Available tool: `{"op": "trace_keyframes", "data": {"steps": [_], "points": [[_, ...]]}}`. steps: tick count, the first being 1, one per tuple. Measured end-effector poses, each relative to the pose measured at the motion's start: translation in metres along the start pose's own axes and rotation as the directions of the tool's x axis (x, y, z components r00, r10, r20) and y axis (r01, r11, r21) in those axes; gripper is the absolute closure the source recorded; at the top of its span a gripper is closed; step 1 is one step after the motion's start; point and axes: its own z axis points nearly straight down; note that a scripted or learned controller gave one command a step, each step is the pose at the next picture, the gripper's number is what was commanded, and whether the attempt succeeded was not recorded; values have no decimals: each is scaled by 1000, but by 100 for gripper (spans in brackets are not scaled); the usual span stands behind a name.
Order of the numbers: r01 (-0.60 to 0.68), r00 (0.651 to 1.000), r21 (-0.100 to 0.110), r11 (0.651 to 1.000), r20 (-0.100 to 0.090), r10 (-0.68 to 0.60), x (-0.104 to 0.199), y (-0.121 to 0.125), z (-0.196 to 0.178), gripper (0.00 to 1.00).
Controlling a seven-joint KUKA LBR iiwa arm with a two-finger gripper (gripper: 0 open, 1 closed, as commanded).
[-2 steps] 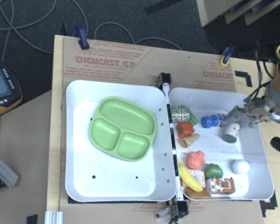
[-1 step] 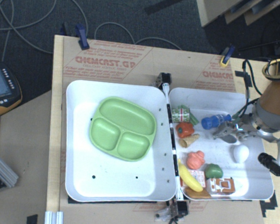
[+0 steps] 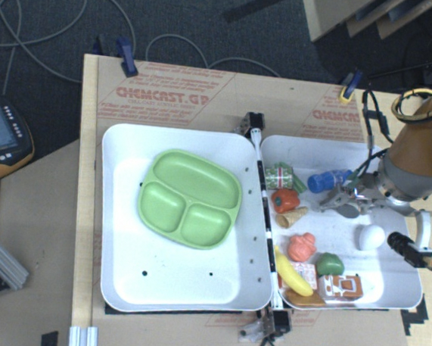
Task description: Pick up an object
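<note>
While the arm is reaching in from the right over the right bin, its gripper is hanging low near the bin's far side. Its fingers are possibly spread, but whether they are apart or together I cannot tell; nothing is showing between them. Nearest are lying a banana, a carton and a green fruit; farther back, a white egg, a tomato and a blue bottle. A green tray is sitting in the left bin.
</note>
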Motion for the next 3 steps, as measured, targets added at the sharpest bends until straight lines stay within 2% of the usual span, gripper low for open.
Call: {"op": "trace_keyframes", "data": {"steps": [1,2,3], "points": [[1,1000,-2,1000,1,-1,0,1,-10,100],[2,1000,-4,1000,0,-2,77,76,-112,100],[0,1000,-1,1000,1,0,76,75,-110,0]]}}
